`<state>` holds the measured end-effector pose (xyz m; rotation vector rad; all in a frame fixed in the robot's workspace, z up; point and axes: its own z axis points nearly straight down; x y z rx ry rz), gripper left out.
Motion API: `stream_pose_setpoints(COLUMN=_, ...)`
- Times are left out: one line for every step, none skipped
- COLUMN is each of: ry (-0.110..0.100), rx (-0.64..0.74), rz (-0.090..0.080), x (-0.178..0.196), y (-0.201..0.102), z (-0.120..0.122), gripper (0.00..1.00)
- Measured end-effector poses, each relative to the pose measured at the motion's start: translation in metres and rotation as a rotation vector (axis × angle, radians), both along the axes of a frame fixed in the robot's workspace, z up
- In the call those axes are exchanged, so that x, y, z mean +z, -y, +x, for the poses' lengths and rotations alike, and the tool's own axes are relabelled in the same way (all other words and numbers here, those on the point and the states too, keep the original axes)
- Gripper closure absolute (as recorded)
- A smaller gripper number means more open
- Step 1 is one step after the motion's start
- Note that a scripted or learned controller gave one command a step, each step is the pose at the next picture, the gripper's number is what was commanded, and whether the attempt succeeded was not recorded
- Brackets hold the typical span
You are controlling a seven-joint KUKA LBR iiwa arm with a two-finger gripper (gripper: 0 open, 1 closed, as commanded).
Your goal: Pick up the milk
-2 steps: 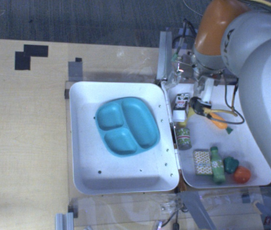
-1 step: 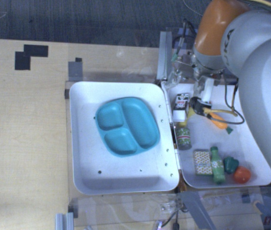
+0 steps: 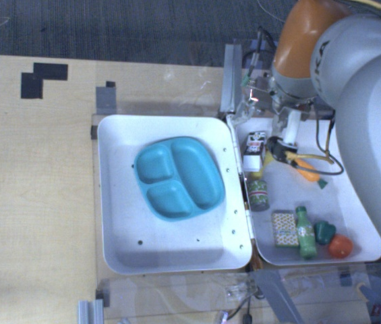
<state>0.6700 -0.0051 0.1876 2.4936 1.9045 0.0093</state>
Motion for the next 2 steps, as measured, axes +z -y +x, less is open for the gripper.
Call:
stream_pose_setpoints(ry=0.0, rx=0.0, rz=0.0, x=0.0, y=0.0, z=0.0, gripper=0.0)
stream_pose_setpoints(ry=0.0, rx=0.0, rz=0.0, x=0.0, y=0.0, z=0.0, gripper=0.0)
